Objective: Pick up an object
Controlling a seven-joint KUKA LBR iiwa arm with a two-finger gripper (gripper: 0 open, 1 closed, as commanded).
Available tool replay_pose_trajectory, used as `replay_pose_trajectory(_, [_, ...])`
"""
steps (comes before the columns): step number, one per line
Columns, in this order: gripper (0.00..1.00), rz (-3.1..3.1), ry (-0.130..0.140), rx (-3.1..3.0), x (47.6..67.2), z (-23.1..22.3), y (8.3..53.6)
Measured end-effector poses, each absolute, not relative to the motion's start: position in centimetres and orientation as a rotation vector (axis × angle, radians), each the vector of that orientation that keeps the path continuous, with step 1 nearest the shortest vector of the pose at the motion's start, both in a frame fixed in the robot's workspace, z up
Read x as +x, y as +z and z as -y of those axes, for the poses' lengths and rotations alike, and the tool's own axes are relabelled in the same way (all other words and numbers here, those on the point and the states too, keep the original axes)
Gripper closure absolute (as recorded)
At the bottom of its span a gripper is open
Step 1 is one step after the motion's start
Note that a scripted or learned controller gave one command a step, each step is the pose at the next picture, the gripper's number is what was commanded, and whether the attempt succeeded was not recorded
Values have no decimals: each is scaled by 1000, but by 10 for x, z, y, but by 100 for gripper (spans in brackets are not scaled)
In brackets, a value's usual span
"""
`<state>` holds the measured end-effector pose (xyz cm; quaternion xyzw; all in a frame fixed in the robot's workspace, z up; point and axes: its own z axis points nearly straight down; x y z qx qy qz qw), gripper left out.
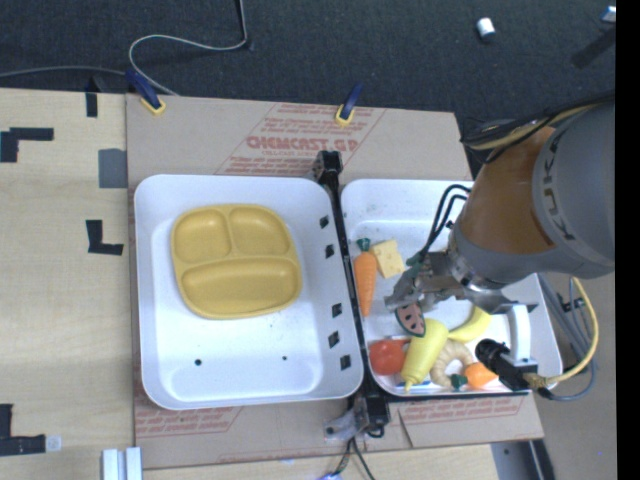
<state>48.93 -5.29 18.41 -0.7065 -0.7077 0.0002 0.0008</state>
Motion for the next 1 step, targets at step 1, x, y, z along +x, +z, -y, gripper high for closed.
replay_pose_trajectory(1, [100, 2223, 0, -2219, 484, 1, 250])
